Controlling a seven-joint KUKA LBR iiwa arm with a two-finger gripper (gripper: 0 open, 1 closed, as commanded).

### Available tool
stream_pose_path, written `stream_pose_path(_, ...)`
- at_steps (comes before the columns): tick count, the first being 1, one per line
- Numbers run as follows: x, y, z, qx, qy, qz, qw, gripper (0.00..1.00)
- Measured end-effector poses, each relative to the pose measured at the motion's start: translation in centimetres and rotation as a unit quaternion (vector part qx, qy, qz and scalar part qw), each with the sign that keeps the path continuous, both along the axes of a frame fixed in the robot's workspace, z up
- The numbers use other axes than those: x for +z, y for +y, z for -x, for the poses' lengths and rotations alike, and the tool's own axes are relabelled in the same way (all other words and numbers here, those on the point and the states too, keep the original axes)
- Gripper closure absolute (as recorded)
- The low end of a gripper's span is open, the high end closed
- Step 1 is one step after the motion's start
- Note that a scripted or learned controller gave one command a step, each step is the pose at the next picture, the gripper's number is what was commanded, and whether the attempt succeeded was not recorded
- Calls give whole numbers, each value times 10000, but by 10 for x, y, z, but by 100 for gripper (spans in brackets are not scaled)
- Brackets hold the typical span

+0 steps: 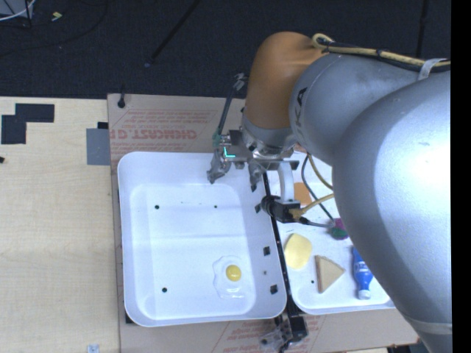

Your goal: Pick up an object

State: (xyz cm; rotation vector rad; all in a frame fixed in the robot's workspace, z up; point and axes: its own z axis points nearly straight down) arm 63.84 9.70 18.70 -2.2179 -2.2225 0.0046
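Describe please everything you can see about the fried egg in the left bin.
The fried egg looks like a plastic toy: a flat, glossy white with an irregular outline and a round yellow yolk near its middle. It lies flat on the floor of the left bin, in the near right part, close to the right wall but apart from it. Nothing else touches it. The gripper is over the bin's far edge, well away from it.

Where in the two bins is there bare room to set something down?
The left bin has the most: its floor is bare from the far wall down to the fried egg near the front right corner. The right bin is crowded: yellow disc, wedge and blue tube, with the arm overhead.
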Motion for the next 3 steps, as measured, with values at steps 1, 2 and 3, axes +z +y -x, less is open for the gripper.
stream_pose_path(1, -82, 52, -3, 2, 38, -5, 10000, 0)
stream_pose_path(2, -67, 50, -4, 9, 16, 2, 10000, 100)
stream_pose_path(3, 45, 76, 62, 6, -36, -27, 10000, 100)
